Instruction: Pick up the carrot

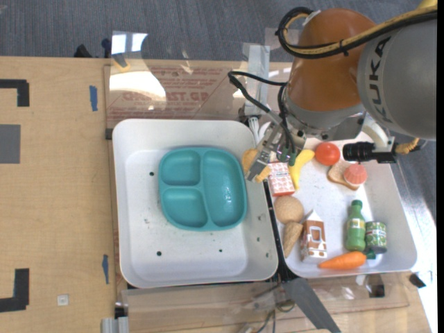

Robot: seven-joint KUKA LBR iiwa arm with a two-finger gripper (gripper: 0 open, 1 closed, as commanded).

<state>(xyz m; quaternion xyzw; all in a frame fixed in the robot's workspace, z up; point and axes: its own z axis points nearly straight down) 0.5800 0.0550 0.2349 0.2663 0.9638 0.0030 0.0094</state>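
Two white bins sit side by side on the bench. Left of the jaws, the left bin (132,207) holds a teal divided plate (202,188). The gripper (266,155) hangs over the seam between the bins, at the far end, and I cannot tell how its jaws stand; nothing shows between them. Just beside the jaws lie a small red-and-white carton (280,180) and a banana (300,165). Right of the jaws, the right bin (399,217) is crowded with play food. The carrot (343,260) lies flat at the near edge of that bin, well apart from the jaws and nearer the camera, with a juice carton (313,237) just to one side and a green bottle (355,225) close behind it. By my reading the pick has not begun: the carrot is untouched, and the reach, grasp and lift are all left. Brown cardboard covers the bench around the bins, and grey carpet lies beyond.
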